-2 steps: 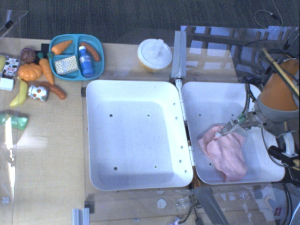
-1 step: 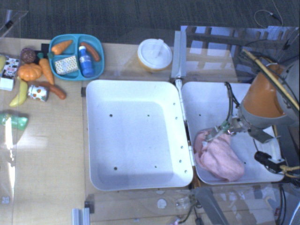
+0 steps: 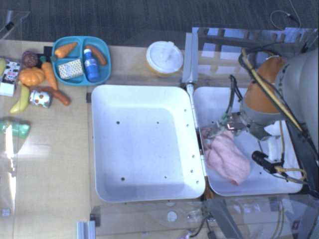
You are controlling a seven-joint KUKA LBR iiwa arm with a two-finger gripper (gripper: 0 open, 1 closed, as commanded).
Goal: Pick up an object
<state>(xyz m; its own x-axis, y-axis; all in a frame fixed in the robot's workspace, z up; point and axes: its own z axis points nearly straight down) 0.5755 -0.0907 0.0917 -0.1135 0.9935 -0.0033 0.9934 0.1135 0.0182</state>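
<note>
two white bins sit side by side on the bench w/ a metal divider strip (image 3: 188, 59) running back from where they meet. nearest, along the bench's front edge below the bins, are a few small bits of hardware, too small to make out. left bin (image 3: 144, 143) is the bigger one. right bin (image 3: 219, 98) holds a pink cloth (image 3: 227, 158), crumpled in a heap against the bin's left wall, toward the front. gripper (image 3: 219, 128) is low inside the right bin, right at the cloth's far edge, at or touching the fabric; can't tell whether its fingers are apart or closed, and nothing is seen lifted between them. behind it the arm (image 3: 299, 93) comes in from the right, grey w/ an orange band (image 3: 266, 91) above the wrist, black and yellow cables looped round it. farther back on the bench, past the left bin, a round white lid or tub (image 3: 165, 57). to the left of that, a blue divided plate (image 3: 81, 60) w/ toy food and a small blue bottle in its compartments. far left, loose toy food on the bench: a small pumpkin (image 3: 32, 76), a carrot (image 3: 49, 75), a banana (image 3: 20, 99), a little can (image 3: 40, 98), a sausage (image 3: 59, 95).
</note>
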